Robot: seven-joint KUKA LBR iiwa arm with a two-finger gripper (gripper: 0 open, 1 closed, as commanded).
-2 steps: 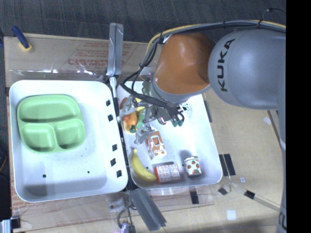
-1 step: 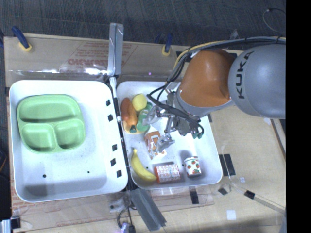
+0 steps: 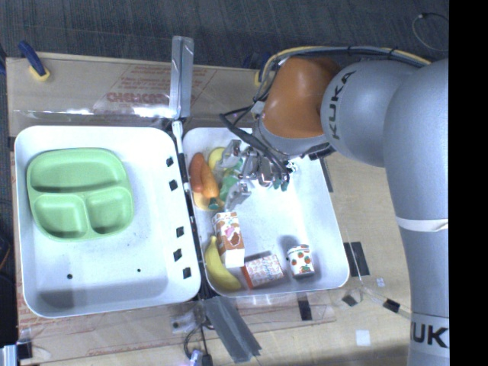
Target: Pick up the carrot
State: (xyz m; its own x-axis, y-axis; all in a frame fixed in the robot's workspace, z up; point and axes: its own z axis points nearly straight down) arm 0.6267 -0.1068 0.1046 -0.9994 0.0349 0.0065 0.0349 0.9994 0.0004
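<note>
From the camera above, the carrot [image 3: 202,175] lies in the right bin [image 3: 320,227], hard against that bin's left wall, a bit above the middle of the frame. It is a fat orange stick. Its long way runs up and down the frame, leaning only a little.

The gripper [image 3: 242,183] hangs low in the same bin, just to the right of the carrot. Something green [image 3: 227,183] and something yellow [image 3: 217,157] sit between them and close around. I cannot tell how the gripper stands; its metal parts are too jumbled to read. Nothing orange shows inside it, so I judge the carrot is not yet picked up.

So the carrot is to the left of the gripper, very near. I think the gripper has to slide left and close across the carrot's thin side, and the bin wall may get in the way.

Lower in that bin lie a banana [image 3: 216,269] and some small boxes [image 3: 229,239]. The left bin [image 3: 99,288] holds a green tray [image 3: 78,193].
</note>
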